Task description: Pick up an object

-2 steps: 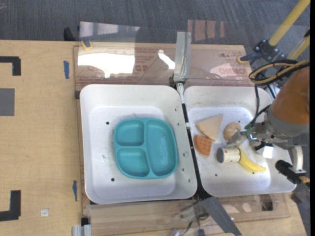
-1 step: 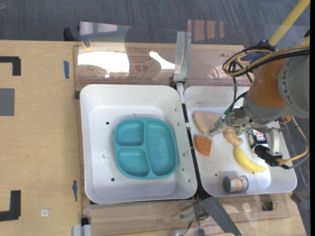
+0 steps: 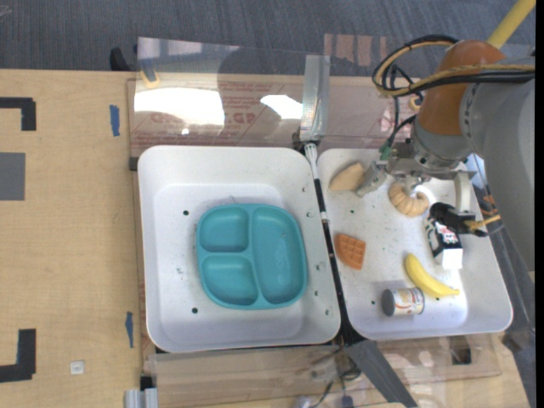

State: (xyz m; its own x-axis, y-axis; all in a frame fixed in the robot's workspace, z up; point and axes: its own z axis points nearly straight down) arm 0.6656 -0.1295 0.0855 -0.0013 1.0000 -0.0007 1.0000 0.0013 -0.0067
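Teal divided tray [image 3: 252,255] in white bin [image 3: 161,177]; yellow banana [image 3: 427,279], orange grid-patterned waffle [image 3: 350,250], tan croissant [image 3: 347,177].

A pale wooden counter [image 3: 68,228] with black markings and blue tape strips stands on dark grey carpet [image 3: 212,7]. Clear plastic sheeting [image 3: 221,100] behind the bins reflects bright overhead light.

I see two bins [image 3: 161,228] of smooth white plastic, slightly glossy. The teal tray [image 3: 252,255] looks like matt plastic. The bench [image 3: 59,253] reads as pale, matt wood. The can [image 3: 403,302] shows shiny metal ends, and the banana [image 3: 427,278] looks glossy plastic.
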